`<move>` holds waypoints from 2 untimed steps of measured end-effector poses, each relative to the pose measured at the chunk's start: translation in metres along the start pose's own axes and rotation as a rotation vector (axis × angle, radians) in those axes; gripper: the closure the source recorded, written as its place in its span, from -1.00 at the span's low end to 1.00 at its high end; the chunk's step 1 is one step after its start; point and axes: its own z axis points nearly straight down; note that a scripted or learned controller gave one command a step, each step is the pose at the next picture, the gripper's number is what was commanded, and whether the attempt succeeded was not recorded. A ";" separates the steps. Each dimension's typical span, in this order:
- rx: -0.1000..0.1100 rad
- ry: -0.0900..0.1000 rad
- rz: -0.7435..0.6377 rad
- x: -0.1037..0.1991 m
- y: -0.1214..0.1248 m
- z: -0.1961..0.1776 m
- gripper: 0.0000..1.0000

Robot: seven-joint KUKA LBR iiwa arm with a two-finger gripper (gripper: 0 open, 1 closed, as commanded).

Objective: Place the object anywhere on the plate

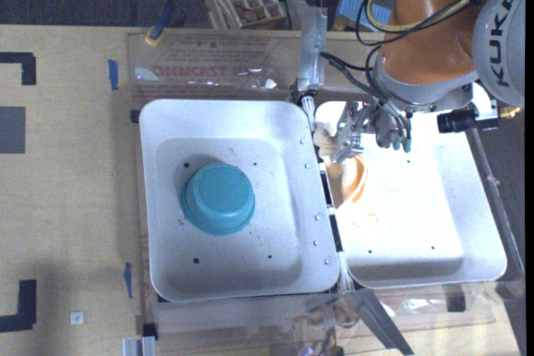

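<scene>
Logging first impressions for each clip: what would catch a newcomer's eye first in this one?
Probably the teal plate, alone in the middle of the left bin. Next, the big grey arm with its orange band reaching in from the upper right, its pincer hanging over the top left corner of the right bin. Just below the pincer, an orange, curved object lies against that bin's left wall.

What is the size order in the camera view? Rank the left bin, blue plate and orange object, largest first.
1. left bin
2. blue plate
3. orange object, its outline washed out by glare but clearly the smallest
</scene>
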 end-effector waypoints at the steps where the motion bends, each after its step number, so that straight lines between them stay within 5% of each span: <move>1: 0.000 0.000 -0.124 0.016 0.044 -0.010 1.00; 2: 0.000 0.001 -0.129 0.035 0.095 -0.008 1.00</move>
